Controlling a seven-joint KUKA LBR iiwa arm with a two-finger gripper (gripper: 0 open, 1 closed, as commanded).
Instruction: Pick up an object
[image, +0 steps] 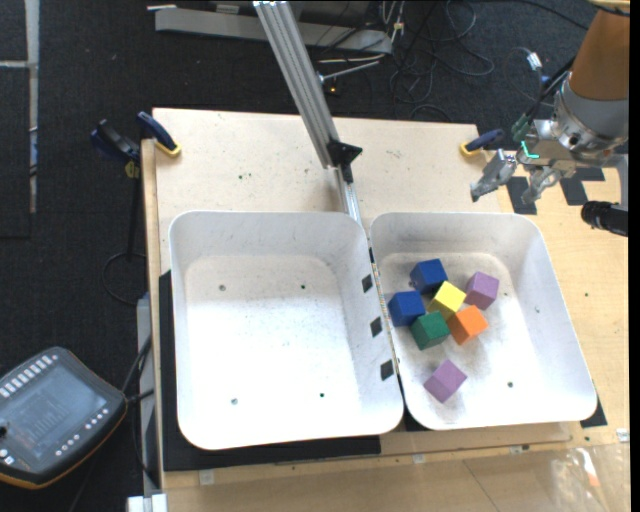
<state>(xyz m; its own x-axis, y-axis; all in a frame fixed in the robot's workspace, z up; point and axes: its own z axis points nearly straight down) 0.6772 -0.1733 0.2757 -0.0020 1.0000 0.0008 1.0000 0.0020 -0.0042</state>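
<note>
1. The gripper (512, 185) hangs at the upper right, over the bare surface (260, 160) just beyond the far rim of the right bin (560, 300), apart from every block.
2. Its fingers (490, 185) point down and look spread, with nothing between them.
3. The arm's grey wrist and orange band (605, 45) reach in from the top right corner.
4. All the blocks lie in the right bin, most of them clustered near its middle.
5. A blue cube (428, 274) sits farthest back, with a second blue cube (405, 307) just beside it toward the left bin.
6. A yellow cube (450, 297) sits in the middle of the cluster, touching the orange cube (467, 323) and the green cube (431, 329) in front of it.
7. A purple cube (482, 289) lies at the cluster's right edge, next to the yellow one.
8. Another purple cube (445, 380) lies by itself nearer the front rim, apart from the rest.
9. The left bin (200, 240) adjoins the right one along a shared middle edge.
10. A handheld control pendant (55, 415) rests at the lower left, off the surface.
</note>
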